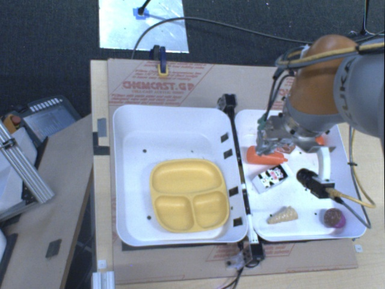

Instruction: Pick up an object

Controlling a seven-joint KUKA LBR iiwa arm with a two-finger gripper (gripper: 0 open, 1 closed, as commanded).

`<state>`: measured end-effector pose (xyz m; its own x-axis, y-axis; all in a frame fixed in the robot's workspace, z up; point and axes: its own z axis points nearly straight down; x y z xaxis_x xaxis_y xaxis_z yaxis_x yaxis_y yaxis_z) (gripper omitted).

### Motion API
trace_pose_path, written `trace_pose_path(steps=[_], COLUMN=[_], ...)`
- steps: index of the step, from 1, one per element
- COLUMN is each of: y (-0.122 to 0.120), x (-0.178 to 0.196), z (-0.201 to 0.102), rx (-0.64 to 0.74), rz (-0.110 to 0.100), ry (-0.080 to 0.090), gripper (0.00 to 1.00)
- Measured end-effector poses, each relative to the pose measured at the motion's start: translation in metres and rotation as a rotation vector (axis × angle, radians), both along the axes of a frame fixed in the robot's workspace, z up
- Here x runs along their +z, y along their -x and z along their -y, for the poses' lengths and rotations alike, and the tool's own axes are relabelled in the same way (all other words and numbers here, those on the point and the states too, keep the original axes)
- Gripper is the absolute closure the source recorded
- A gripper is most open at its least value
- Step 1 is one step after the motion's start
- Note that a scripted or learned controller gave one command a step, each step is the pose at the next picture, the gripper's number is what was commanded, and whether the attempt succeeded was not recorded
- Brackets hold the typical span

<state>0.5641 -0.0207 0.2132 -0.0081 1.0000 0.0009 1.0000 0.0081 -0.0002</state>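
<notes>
Orange object (pixel 272 158): elongated, lying in the right bin (pixel 296 198) near its left wall, towards the far side. Gripper (pixel 267 144): directly over this piece, at or just above it; whether apart or together cannot be told, and no grasp is visible. Same bin: white block with black and red marks (pixel 270 177) just beside the orange object; beige cone (pixel 283 215); purple round item (pixel 334 218). Left bin (pixel 129 161): yellow divided plate (pixel 189 194).
</notes>
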Motion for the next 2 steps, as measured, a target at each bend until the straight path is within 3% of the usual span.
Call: trace_pose_path(steps=[2], y=[0.044], x=[0.002], z=[-0.109], rx=[0.001], rz=[-0.001], ry=[-0.001], gripper=[1.0])
